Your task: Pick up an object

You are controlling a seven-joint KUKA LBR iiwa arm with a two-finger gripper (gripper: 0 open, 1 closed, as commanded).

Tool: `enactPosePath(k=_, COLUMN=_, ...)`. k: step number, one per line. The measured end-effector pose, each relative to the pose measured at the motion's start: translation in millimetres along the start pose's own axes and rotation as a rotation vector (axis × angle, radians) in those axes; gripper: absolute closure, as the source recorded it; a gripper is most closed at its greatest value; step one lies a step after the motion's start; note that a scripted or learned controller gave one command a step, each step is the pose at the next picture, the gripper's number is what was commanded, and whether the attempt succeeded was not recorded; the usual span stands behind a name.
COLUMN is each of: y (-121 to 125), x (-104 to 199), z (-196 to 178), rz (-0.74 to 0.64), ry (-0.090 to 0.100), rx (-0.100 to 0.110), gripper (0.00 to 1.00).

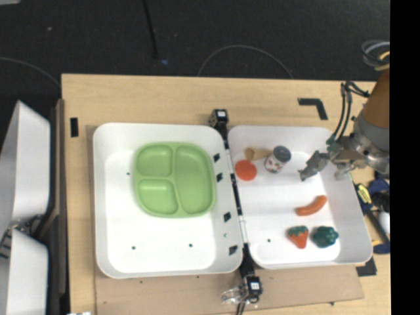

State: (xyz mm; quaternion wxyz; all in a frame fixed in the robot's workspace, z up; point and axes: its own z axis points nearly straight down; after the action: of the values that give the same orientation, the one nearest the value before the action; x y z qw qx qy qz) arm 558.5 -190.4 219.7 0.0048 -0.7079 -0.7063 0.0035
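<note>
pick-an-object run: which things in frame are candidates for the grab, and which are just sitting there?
Candidates, all loose in the right bin:
- orange sausage
- strawberry
- dark green toy
- orange-red disc
- small can
- tan cone piece
The gripper hangs over this bin, nothing seen between its fingers.

Just sitting there:
- green divided plate in the left bin

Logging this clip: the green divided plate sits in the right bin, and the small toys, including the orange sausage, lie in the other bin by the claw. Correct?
Not quite. The camera view shows the green divided plate in the left bin, not the right. The small toys, including the orange sausage, do lie in the other bin, by the claw.
</note>
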Motion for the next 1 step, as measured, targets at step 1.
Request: enactPosePath(k=1, y=2.8, x=0.4, z=-7.6, rz=-0.003, ry=-0.003, rx=-0.013, gripper=0.0)
